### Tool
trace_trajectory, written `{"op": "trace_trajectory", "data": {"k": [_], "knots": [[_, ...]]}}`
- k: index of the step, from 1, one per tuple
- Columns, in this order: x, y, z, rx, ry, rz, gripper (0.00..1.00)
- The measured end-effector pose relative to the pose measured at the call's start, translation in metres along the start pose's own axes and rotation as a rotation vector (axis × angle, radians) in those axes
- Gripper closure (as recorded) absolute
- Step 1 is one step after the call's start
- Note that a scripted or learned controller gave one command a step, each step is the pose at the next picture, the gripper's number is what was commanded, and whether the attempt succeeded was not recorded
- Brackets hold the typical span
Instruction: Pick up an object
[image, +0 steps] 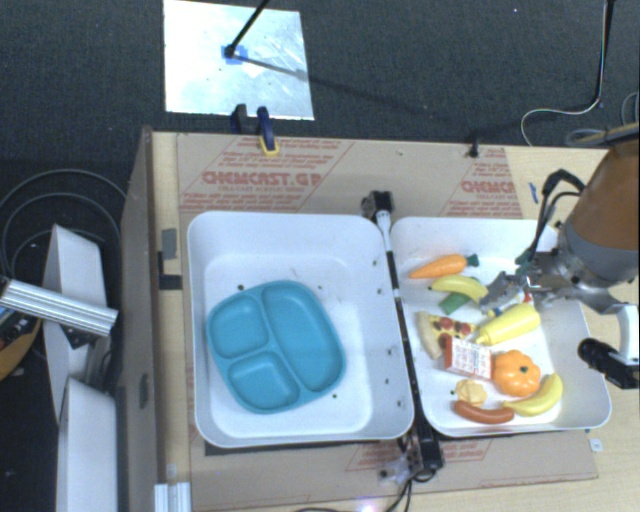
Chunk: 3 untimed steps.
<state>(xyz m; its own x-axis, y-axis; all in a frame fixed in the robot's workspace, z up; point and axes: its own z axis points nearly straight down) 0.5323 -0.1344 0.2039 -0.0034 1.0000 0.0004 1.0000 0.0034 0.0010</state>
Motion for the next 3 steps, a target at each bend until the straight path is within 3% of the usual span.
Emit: {"op": "trace_trajectory", "data": {"k": [1,2,3], "knots": [[0.047,0.012,0.119,-0.012,-0.001,-0.001,0.0],[0.045,0.013,0.103,-0.014,0.0,0.0,1.0],[0.045,0.013,0.103,-0.013,0.0,0.0,0.0]]}}
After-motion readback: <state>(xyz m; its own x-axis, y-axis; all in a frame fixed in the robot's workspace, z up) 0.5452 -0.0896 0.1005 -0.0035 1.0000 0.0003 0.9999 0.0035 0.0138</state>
